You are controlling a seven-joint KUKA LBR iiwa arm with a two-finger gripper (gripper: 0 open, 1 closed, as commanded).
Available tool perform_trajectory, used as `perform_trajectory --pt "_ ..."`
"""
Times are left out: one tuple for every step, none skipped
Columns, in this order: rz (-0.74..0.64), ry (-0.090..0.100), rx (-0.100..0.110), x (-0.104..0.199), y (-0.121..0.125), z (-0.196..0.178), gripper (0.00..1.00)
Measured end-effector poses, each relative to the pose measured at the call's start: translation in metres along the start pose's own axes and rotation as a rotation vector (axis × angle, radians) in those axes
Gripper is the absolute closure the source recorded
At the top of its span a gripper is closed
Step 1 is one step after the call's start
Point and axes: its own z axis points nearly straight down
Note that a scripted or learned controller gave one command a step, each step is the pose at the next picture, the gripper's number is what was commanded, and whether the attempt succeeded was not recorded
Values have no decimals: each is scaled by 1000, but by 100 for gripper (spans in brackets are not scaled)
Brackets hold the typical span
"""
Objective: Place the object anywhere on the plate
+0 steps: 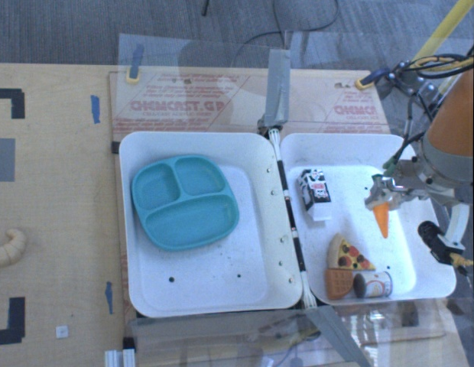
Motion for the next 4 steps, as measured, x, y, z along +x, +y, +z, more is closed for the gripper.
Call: perform_trajectory --pt "-109 0 0 87 66 -9 100" --pt "-227 1 2 185 65 3 100" --pt "-199 0 1 245 79 3 100" --pt "-257 1 6 330 93 65 100"
